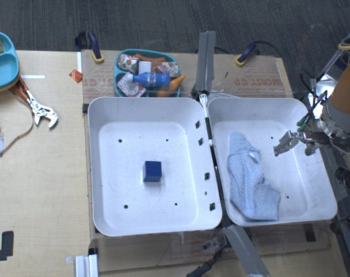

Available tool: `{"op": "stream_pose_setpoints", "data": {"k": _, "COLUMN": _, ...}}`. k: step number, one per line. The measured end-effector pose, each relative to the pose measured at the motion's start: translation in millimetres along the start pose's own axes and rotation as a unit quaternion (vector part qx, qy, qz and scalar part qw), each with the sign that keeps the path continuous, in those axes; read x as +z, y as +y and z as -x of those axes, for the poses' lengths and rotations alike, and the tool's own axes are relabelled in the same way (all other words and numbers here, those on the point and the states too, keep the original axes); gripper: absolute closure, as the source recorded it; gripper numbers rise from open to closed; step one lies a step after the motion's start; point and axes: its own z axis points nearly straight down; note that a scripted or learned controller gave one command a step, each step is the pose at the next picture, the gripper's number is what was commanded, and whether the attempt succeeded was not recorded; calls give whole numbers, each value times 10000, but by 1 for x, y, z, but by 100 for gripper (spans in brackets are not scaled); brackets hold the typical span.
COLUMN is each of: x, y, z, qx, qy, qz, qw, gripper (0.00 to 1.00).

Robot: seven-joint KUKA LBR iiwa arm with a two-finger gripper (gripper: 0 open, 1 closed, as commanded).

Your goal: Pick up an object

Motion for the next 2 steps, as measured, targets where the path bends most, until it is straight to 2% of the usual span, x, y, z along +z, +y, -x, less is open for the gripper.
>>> {"op": "stream_pose_setpoints", "data": {"k": 1, "x": -33, "y": 53, "z": -37, "qx": 384, "qy": -5, "qz": 8, "qw": 9993, "gripper": 0}}
{"op": "stream_pose_setpoints", "data": {"k": 2, "x": -33, "y": 6, "z": -22, "qx": 1399, "qy": -2, "qz": -4, "qw": 9902, "gripper": 0}}
